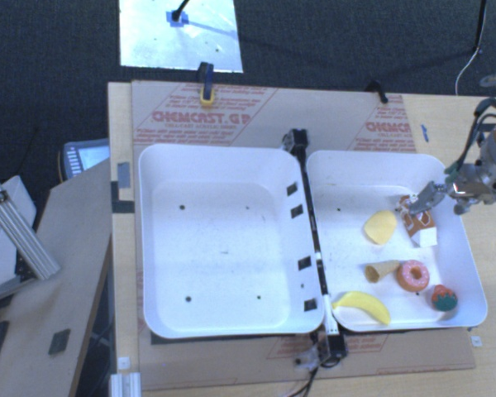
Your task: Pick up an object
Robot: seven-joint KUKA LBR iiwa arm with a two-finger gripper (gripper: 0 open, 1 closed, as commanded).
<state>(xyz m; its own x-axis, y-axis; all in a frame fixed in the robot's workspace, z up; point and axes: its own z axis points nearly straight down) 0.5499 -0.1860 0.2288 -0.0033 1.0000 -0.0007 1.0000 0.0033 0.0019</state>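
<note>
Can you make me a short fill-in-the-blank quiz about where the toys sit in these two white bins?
1. All the toys lie in the ____ bin.
2. The banana lies near that bin's front ____ corner.
3. The pink donut sits between the cone and the red and green ____.
4. The gripper reaches in from the ____ side of the picture.

Missing words: right; left; ball; right
</note>
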